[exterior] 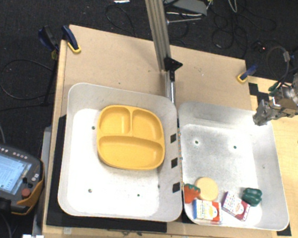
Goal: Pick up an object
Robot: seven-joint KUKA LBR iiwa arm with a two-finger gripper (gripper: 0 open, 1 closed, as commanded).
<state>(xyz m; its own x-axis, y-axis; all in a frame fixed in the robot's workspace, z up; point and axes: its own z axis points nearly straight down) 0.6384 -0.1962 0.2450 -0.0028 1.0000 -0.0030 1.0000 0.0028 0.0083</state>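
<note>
The gripper [261, 118] is seen poised over the right bin's [227, 156] far right corner, nothing held; its grip state cannot be told. The small objects [220, 202] are clustered along the near edge, so one piece should be singled out and a straight descent made.

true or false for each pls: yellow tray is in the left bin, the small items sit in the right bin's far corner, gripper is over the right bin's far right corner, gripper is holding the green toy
1. The yellow divided tray lies in the left bin. True.
2. The small items cluster in the right bin's far corner. False: they lie along its near edge.
3. The gripper is over the right bin's far right corner. True.
4. The gripper holds the green toy. False: the toy lies in the bin, apart from it.
</note>
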